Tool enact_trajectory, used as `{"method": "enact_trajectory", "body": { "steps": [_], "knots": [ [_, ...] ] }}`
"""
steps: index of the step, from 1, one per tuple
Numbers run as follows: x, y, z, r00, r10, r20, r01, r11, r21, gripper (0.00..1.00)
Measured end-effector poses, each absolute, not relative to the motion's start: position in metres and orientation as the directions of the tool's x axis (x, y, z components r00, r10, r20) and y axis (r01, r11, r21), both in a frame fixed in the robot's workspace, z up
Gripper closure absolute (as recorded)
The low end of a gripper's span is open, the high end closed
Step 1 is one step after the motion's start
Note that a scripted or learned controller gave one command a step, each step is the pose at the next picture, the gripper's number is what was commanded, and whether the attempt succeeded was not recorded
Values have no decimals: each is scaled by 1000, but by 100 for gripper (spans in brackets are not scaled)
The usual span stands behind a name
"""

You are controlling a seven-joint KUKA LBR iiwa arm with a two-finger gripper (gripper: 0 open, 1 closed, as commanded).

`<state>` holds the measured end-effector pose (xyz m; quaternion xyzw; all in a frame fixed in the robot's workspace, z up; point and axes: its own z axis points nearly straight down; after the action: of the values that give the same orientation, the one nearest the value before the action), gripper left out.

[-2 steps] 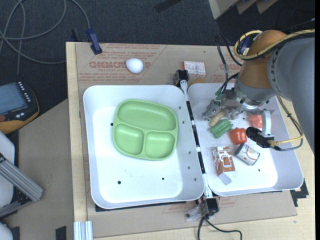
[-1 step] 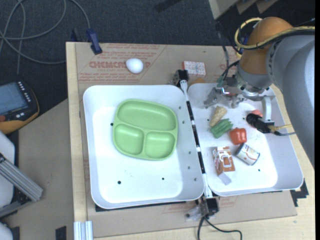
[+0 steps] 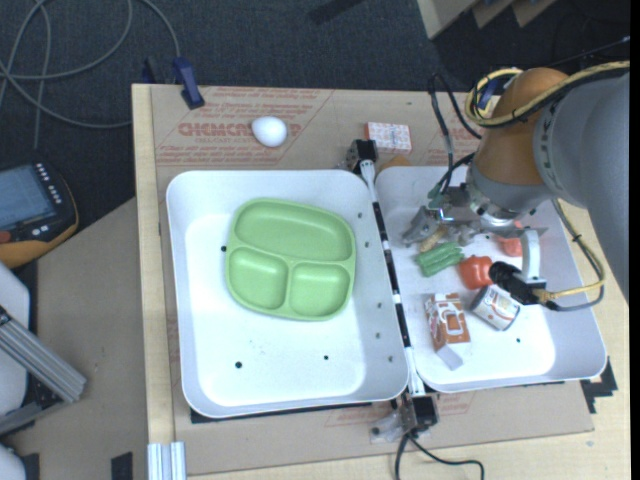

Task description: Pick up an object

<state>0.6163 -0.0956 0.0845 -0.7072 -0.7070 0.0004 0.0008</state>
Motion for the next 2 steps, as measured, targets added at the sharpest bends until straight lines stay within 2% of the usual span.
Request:
{"method": "enact_trajectory", "body": {
  "steps": [1, 2],
  "knots": [
    [565, -114, 84, 1, 1000, 1, 1000, -1, -2, 0],
    [566, -114, 94, 1, 1000, 1, 1000, -1, 0, 100]
  ]
}}
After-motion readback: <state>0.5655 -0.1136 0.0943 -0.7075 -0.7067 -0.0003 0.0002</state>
